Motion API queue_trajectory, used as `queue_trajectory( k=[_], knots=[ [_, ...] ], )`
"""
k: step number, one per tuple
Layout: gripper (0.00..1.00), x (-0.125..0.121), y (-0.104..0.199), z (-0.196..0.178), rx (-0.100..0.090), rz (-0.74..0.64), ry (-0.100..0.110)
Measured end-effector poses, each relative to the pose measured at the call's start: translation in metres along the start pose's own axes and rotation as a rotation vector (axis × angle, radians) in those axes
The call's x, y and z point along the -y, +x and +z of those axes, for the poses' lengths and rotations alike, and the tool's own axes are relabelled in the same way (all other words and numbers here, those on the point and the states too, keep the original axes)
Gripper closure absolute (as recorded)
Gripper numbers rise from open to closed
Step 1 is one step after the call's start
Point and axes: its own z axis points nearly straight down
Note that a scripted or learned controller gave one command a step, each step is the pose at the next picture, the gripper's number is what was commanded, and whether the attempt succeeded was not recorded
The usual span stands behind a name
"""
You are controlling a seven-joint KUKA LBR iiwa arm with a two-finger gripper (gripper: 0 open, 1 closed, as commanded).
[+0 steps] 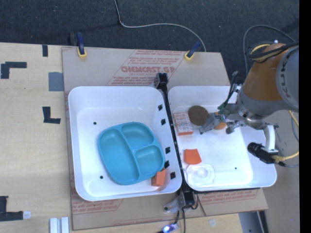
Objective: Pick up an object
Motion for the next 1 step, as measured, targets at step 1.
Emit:
queue_trajectory(
  k=[1],
  knots=[
    [0.0, -0.0018, 0.0068, 0.0628, 0.0, -0.001, 0.001]
  ],
)
